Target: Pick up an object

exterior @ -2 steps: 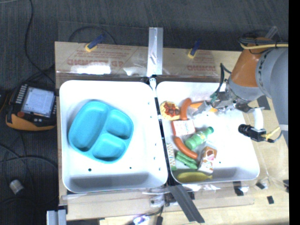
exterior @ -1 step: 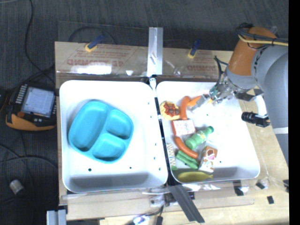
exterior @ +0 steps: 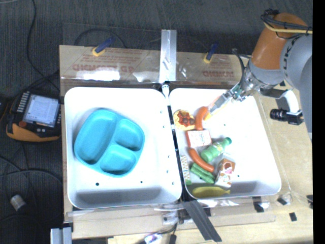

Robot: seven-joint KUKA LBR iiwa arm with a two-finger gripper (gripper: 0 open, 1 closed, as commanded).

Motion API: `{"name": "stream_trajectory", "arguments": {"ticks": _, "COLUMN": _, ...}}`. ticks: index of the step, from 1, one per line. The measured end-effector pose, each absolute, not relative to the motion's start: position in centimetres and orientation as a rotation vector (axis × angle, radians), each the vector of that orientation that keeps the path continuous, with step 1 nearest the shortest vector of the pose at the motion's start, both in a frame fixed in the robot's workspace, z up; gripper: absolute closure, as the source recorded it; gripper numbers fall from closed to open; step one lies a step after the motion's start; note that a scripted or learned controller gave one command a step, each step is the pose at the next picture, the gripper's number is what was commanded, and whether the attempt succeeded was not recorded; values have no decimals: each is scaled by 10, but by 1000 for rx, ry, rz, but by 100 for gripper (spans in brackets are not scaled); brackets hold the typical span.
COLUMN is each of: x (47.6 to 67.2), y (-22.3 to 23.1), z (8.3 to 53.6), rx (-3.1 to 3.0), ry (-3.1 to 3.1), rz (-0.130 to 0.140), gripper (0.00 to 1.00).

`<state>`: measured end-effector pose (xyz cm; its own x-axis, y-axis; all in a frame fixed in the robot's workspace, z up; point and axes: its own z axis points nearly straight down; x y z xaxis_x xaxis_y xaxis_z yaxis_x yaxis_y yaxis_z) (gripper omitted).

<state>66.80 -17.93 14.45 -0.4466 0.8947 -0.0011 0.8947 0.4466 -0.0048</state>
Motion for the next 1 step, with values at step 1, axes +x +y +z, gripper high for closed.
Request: {"name": "stream_trajectory", "arguments": {"ticks": 1, "x": 667, "y": -129, "z": 95, "rx": -1503, "ry": -2759, "rz": 7, "gripper": 0}}
